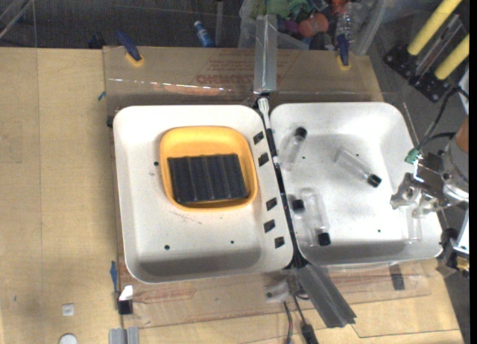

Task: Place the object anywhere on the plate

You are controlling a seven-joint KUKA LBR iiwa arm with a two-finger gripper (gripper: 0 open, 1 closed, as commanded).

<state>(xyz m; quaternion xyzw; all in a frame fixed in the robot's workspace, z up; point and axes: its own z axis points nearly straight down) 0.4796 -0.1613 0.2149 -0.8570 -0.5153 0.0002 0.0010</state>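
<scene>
In the left bin [134,186], the yellow plate [171,141] sits toward the far side, just left of the divider [270,179] between the two bins; a dark ribbed slab [207,179] lies flat in the plate's well, covering most of it. Right of the divider, the right bin [387,123] holds three clear tubes with black caps: one tube [295,140] lies close to the divider at the far side, a second tube [358,167] lies further right, tilted, near the bin's middle, and a third tube [313,220] lies close to the divider at the near side. All three rest on the bin floor, well apart from the plate. The gripper [417,197] is at the right bin's right rim, far from the divider, with no tube between its fingers; whether it is spread or closed cannot be told.
</scene>
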